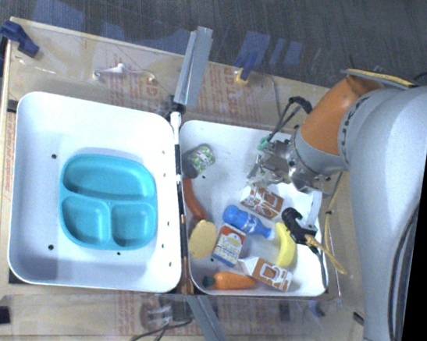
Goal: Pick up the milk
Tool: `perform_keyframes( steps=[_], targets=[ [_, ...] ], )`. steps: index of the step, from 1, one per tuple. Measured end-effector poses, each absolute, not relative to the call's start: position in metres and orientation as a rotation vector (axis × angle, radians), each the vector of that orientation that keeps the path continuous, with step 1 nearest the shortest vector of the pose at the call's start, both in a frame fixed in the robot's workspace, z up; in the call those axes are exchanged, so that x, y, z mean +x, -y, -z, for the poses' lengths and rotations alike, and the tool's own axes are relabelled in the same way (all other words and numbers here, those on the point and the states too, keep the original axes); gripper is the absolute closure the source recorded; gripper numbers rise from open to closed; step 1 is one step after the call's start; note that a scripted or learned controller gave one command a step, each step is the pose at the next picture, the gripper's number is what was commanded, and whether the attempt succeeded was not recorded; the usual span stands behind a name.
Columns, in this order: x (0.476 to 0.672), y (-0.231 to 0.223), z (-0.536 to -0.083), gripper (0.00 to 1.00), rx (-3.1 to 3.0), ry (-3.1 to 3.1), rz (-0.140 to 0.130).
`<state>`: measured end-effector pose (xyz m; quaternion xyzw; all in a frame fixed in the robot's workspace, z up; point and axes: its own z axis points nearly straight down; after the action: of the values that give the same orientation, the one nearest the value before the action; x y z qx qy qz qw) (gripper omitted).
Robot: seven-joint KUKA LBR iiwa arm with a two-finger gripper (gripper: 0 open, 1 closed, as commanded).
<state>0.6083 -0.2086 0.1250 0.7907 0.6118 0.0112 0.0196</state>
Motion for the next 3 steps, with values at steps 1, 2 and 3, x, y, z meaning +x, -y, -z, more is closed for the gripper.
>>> perform_keyframes(
  steps=[1,2,3],
  targets=[
    [0.608,0.208,-0.124,0.00,2.455,-1.900,-0.033],
    [0.603,0.210,-0.111,0.00,2.468,-1.881,-0.027],
    [0.602,0.210,-0.111,0.00,2.488,-1.855,-0.031]
  ],
)
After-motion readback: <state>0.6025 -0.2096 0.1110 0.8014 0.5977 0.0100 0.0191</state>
